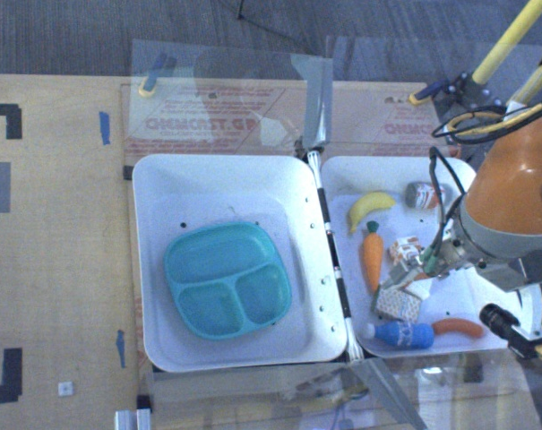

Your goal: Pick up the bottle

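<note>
Blue bottle (405, 334) lies on its side against the right bin's (342, 240) near rim, long axis running left-right. Beyond it sits a patterned box (399, 305); farther still my gripper (425, 265) hovers, so the bottle lies nearward and slightly left.

— What is seen of the arm (508, 204)?
— A rounded orange band is seen above a grey wrist, with black cables (472, 124) looped over it.
— And the gripper (429, 262)?
— Small metal parts are made out there.
</note>
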Controlling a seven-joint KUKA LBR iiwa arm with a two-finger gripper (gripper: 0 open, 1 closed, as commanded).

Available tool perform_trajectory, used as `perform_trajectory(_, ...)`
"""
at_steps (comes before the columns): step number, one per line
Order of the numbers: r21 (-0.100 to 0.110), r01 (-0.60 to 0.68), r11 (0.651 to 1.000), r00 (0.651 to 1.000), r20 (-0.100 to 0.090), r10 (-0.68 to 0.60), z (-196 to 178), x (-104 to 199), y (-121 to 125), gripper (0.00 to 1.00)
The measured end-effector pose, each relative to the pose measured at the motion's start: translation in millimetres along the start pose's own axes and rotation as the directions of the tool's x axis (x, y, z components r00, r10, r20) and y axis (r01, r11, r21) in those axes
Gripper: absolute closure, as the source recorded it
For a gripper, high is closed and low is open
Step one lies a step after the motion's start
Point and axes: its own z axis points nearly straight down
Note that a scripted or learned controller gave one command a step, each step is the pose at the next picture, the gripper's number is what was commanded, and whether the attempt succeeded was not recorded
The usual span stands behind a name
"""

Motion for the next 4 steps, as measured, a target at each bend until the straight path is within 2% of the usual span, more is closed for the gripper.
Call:
perform_trajectory(1, -0.001, -0.062, 0.998, 0.998, 0.000, 0.062, -0.1, 11.5, 3.7, 0.00)
perform_trajectory(2, 0.001, -0.040, 0.999, 0.999, 0.000, 0.040, 0.2, 73.0, 23.8, 0.00)
perform_trajectory(3, -0.001, -0.063, 0.998, 0.998, 0.002, 0.063, 0.2, 35.7, 11.3, 0.00)
perform_trajectory(4, -0.002, -0.114, 0.993, 0.993, 0.002, 0.114, 0.2, 71.2, 23.4, 0.00)
